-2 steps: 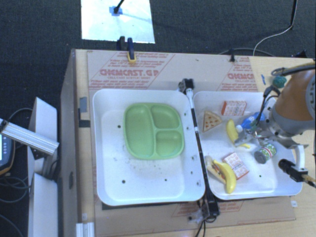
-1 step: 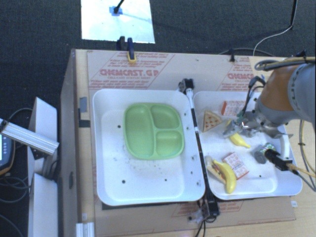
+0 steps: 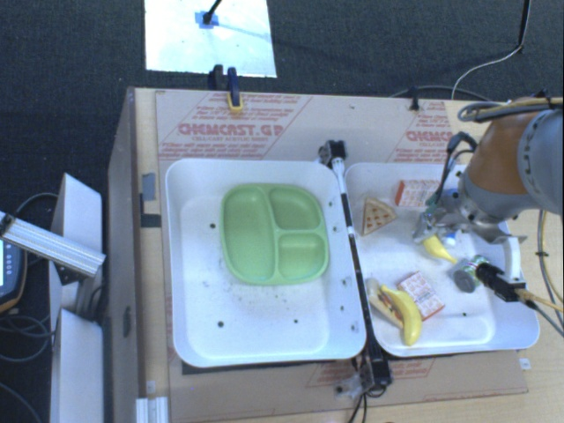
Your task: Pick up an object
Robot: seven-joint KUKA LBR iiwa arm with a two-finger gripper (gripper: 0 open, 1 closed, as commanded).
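My gripper (image 3: 434,230) hangs low over the middle of the right bin (image 3: 511,324), with the arm coming in from the right. A small yellow piece (image 3: 439,249) lies right under its tip; whether it is held does not show. A tan waffle-like wedge (image 3: 377,216) lies to the gripper's left. An orange block (image 3: 411,192) sits at the bin's far side. Toward the front lie a yellow banana (image 3: 409,315), a pinkish piece (image 3: 382,294) beside it and a red-and-white box (image 3: 422,294).
The left bin (image 3: 198,324) bears a green divided plate (image 3: 273,233). A black-and-white divider rail (image 3: 350,227) runs between the bins. Cables trail along the bench's right edge.
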